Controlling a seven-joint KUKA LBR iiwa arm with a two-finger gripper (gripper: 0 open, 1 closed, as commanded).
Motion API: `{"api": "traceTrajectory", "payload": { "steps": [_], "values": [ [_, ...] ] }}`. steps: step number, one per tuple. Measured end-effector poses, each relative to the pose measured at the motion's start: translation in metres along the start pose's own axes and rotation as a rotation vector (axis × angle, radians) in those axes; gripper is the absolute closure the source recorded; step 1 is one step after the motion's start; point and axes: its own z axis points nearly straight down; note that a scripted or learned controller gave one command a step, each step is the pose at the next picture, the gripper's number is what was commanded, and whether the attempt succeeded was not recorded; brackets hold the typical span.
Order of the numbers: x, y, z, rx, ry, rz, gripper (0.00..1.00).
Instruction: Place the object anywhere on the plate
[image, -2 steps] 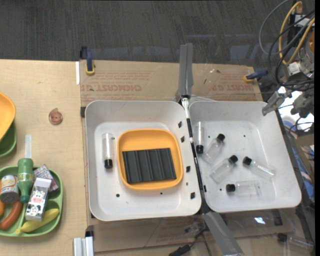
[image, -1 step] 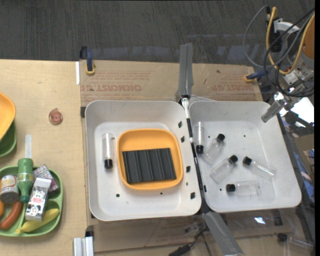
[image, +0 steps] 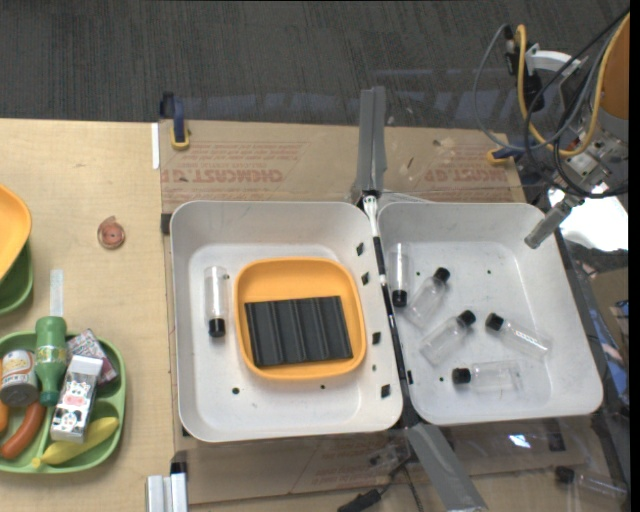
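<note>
Over at the far right the gripper (image: 540, 236) hangs above the right bin's (image: 560, 400) far corner; whether its jaws are apart I cannot tell; nothing has been picked up, so the whole task remains. Five vials (image: 487, 375) lie in that bin; a sixth vial (image: 215, 298) lies just left of the one orange plate (image: 297, 275) in the left bin (image: 200, 400).

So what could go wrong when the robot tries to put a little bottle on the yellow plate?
The clear vials in the right bin are see-through and lie close together at odd angles, so the pincer might miss one or bump its neighbours. They are round, so one could roll off the ridged black insert on the yellow plate. One vial already lies beside the plate in the left bin, not on it.
</note>
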Motion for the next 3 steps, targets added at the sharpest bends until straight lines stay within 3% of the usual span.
{"api": "traceTrajectory", "payload": {
  "steps": [1, 2, 3],
  "values": [
    [0.010, 0.007, -0.029, -0.001, 0.003, -0.148, 0.00],
    [0.012, 0.009, -0.016, -0.001, 0.002, -0.580, 0.00],
    [0.016, 0.012, -0.010, 0.000, 0.002, -0.692, 0.00]
  ]
}}
